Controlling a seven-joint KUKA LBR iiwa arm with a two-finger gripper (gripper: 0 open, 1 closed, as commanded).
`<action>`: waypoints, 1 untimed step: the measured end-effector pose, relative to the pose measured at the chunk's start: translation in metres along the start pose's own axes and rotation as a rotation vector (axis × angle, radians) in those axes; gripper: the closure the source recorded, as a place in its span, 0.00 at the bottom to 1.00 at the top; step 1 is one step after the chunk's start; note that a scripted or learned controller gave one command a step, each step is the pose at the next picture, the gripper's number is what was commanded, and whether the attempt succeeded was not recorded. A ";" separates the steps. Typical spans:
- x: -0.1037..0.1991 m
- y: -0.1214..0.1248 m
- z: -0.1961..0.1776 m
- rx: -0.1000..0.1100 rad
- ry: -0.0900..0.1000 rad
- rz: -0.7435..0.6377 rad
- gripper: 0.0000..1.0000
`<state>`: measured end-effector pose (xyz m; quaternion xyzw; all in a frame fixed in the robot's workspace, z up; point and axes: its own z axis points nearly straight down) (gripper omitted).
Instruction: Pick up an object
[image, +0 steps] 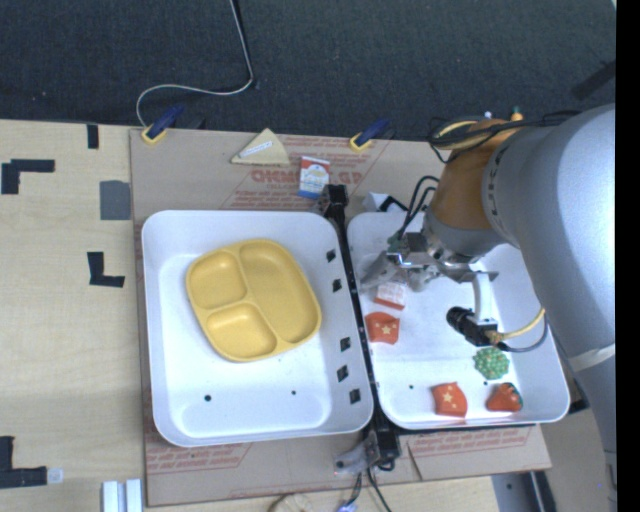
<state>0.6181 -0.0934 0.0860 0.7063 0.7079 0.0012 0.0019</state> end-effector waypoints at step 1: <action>-0.001 0.000 -0.009 0.001 -0.001 0.001 1.00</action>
